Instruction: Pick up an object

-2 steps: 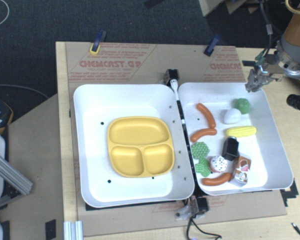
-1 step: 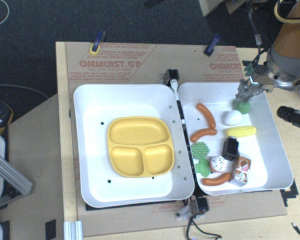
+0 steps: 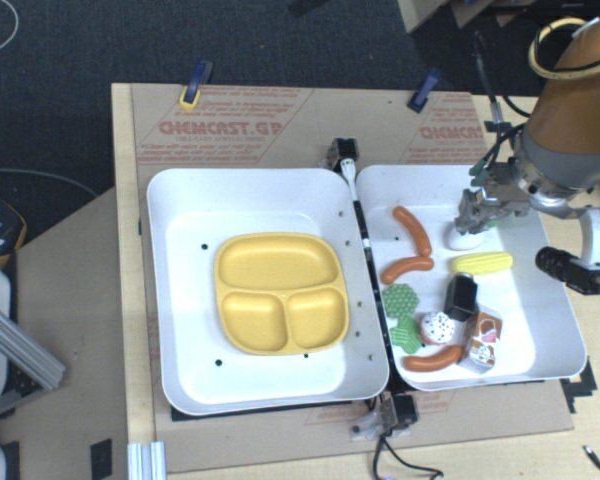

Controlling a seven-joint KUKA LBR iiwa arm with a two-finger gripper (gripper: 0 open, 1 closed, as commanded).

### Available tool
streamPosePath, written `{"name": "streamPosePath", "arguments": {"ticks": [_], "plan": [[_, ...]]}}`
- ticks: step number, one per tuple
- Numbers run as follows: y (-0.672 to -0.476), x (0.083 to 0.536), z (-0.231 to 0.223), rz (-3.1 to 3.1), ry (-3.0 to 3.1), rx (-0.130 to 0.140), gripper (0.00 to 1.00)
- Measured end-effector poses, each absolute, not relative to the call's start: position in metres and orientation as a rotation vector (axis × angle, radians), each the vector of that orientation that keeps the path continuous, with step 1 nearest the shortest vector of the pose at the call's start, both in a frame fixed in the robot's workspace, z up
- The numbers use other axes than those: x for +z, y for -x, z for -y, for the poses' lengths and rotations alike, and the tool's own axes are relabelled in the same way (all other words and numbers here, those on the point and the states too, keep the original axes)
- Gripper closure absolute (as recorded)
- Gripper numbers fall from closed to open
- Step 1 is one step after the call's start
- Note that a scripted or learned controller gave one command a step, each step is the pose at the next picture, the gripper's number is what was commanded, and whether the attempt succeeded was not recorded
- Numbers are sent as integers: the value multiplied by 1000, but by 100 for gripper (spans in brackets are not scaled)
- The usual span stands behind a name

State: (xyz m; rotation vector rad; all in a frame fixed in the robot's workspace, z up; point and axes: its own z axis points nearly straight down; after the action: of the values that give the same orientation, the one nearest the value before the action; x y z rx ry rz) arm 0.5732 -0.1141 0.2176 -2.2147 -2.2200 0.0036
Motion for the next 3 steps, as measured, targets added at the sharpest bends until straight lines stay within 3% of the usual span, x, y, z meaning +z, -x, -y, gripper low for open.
{"name": "streamPosePath", "arguments": {"ticks": [1,2,3], "plan": [[-526,232,89,2220,2215,3,100],[-499,235,71,2220,2217,3,100],[-494,220,68,2217,2220,3,100]]}}
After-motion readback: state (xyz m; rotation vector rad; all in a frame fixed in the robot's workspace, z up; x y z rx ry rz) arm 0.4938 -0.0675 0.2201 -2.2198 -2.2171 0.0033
